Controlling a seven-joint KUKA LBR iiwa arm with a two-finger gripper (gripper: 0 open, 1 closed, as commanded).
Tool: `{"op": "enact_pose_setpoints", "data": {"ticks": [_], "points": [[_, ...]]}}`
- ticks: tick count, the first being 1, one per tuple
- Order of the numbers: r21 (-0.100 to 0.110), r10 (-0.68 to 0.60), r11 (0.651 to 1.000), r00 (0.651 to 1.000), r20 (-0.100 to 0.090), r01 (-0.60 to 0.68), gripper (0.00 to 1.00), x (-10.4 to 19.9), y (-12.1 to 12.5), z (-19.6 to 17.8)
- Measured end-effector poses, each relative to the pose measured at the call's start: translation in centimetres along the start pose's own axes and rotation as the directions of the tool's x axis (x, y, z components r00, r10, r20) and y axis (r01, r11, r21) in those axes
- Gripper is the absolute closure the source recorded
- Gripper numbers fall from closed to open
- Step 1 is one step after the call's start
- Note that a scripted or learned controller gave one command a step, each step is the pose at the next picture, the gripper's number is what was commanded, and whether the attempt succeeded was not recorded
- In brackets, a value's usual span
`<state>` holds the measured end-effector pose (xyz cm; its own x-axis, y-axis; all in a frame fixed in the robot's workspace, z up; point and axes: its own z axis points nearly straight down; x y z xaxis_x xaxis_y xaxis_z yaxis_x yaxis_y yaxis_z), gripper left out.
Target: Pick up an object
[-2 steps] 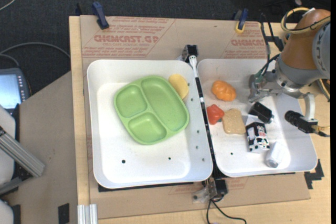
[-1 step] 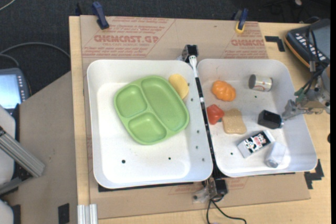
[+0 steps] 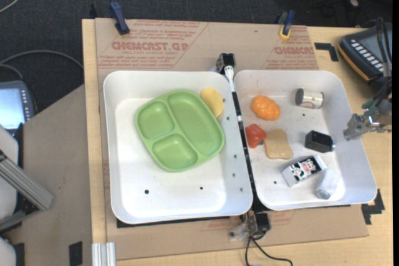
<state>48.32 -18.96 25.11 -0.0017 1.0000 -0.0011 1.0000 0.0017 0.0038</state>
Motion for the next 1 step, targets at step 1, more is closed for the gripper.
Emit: {"op": "enact_pose_setpoints", "data": {"ticks": [1], "points": [[-0.001, 0.001, 1.000, 1.000, 0.002, -0.001, 1.00, -0.15, 0.21, -0.69]]}}
